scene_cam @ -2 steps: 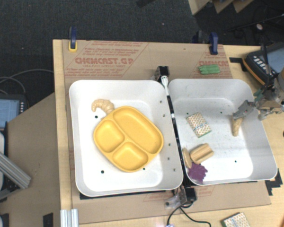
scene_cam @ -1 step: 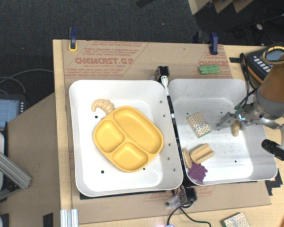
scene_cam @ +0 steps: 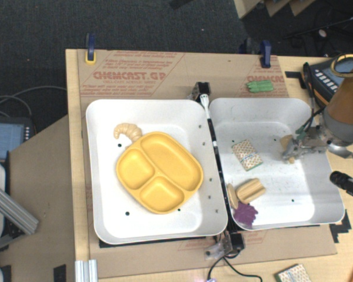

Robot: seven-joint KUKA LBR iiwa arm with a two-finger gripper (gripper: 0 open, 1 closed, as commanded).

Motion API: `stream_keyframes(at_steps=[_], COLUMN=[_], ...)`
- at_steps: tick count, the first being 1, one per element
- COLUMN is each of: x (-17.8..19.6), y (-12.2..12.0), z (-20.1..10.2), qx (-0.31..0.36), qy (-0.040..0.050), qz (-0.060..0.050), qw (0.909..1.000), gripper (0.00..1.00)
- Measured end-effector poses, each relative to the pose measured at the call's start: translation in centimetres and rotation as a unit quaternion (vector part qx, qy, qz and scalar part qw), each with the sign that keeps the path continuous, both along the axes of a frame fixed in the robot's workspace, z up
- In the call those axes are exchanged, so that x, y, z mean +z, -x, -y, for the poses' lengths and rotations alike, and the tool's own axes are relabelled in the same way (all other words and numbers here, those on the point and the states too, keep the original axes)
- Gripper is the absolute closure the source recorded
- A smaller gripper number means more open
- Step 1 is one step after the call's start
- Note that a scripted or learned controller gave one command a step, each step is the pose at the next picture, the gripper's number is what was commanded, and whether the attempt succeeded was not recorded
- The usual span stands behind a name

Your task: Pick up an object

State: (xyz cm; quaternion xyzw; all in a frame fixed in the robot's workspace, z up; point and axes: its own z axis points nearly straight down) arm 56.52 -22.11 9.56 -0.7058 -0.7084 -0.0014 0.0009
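My gripper [scene_cam: 290, 149] is low in the right bin [scene_cam: 294, 207], near its right side, with the arm's orange band [scene_cam: 345, 109] above it. A small patterned packet [scene_cam: 246, 154] lies a little to the gripper's left. Closer to the front of this bin are a tan block [scene_cam: 249, 190] and, touching it, a purple toy [scene_cam: 245, 214]. In the left bin [scene_cam: 106, 216] a yellow divided plate [scene_cam: 158, 170] lies in the middle, and a tan croissant-shaped piece [scene_cam: 126, 131] rests at its back left corner. I see nothing in the gripper's grasp.
A green object [scene_cam: 260, 87] lies on the cardboard behind the right bin. Blue clamps [scene_cam: 91, 50] hold the board's back edge. A black device [scene_cam: 325, 78] sits at the far right, behind the arm.
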Motion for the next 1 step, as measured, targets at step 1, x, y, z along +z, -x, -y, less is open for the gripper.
stream_keyframes(at_steps=[1], x=[-0.11], y=[-4.87], z=[-8.90], qx=[0.003], qy=[0.0001], qz=[0.002], qw=[1.0000], gripper=[1.00])
